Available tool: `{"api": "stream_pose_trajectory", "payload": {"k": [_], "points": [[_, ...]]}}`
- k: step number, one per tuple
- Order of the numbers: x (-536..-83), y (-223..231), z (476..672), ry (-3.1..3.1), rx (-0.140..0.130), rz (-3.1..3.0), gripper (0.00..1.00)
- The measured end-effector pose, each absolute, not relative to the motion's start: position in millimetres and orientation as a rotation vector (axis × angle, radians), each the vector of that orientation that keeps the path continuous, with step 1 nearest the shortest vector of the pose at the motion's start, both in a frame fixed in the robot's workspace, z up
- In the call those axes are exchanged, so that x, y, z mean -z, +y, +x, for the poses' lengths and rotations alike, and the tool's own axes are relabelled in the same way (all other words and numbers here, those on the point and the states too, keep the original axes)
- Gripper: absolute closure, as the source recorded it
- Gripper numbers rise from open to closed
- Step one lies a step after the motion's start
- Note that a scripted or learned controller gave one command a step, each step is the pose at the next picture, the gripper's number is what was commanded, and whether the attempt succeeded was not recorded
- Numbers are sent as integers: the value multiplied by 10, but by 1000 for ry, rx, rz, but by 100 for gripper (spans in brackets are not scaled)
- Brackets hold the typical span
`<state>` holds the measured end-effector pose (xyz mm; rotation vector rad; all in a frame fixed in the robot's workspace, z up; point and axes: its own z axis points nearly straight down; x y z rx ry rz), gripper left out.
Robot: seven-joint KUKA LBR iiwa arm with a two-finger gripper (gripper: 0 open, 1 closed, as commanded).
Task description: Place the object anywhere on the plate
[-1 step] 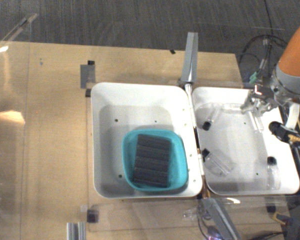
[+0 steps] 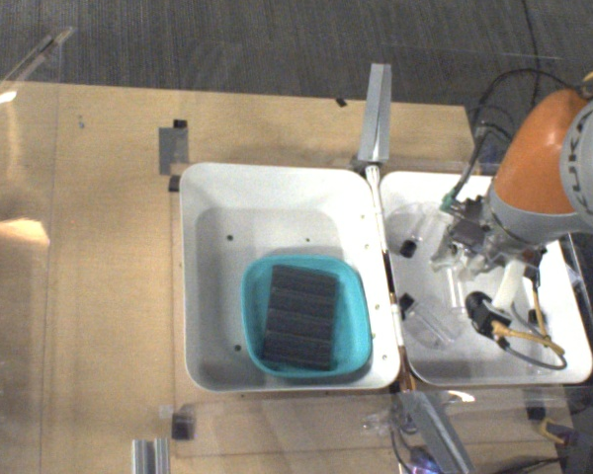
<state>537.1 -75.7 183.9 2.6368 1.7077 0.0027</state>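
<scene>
Over the right bin point(image 2: 573, 358) the gripper point(image 2: 465, 255) hangs low, wrist cables trailing; jaws' state cannot be told. Dark ridged object point(image 2: 299, 316) already lies flat on the teal plate point(image 2: 353, 299) in the left bin point(image 2: 208, 265), well apart from the arm. Risk: a return pass could nudge it off, or snag cables on the bin wall

Dark ridged block point(image 2: 300, 316) lies on teal plate point(image 2: 354, 309) (left bin point(image 2: 208, 215)); gripper point(image 2: 455, 265) over right bin point(image 2: 573, 349).
</scene>
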Motion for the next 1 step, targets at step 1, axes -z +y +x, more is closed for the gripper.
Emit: {"api": "stream_pose_trajectory", "payload": {"k": [1], "points": [[-1841,-203,5261,1816,-5,2563,100]]}}
